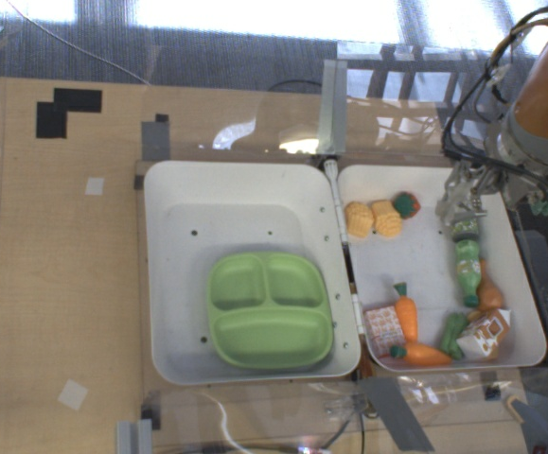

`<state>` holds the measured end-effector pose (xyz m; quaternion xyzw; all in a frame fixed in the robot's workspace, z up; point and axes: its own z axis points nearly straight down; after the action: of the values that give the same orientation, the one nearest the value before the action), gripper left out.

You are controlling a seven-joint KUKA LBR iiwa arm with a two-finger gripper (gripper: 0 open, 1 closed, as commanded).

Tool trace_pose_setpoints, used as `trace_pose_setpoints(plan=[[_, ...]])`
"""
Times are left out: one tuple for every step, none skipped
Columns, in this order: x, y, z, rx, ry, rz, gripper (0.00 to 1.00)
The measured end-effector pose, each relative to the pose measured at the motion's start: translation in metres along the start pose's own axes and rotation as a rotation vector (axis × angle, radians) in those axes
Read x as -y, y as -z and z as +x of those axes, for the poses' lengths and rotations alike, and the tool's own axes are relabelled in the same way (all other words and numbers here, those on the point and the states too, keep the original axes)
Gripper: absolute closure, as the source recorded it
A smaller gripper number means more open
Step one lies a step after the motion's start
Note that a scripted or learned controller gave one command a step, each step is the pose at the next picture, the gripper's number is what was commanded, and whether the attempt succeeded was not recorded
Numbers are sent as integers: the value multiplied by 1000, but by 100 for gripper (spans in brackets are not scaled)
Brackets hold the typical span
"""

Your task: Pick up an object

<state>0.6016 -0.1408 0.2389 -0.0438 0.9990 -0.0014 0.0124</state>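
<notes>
My gripper (463, 218) hangs over the upper right part of the right bin (425, 253), its tip just above the top end of a green bottle-like object (468, 270) that lies along the bin's right side. Nothing shows in its grasp. Left of it lie two yellow lumps (373, 218) and a red and green fruit (406, 203). At the bin's front are two carrots (405, 315) (427, 355), a pink packet (383, 326), a small green piece (453, 333), an orange piece (489, 296) and an orange and white carton (487, 334).
The left bin (188, 206) holds a green divided plate (269, 308) at its front. A metal post (330, 112) stands behind the join of the two bins. Black cables (472, 102) loop around the arm's wrist at the upper right.
</notes>
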Motion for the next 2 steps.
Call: trace_pose_setpoints(plan=[[-40,28,-75,-9,36,-4,100],[-42,-69,-5,-21,210,-7,100]])
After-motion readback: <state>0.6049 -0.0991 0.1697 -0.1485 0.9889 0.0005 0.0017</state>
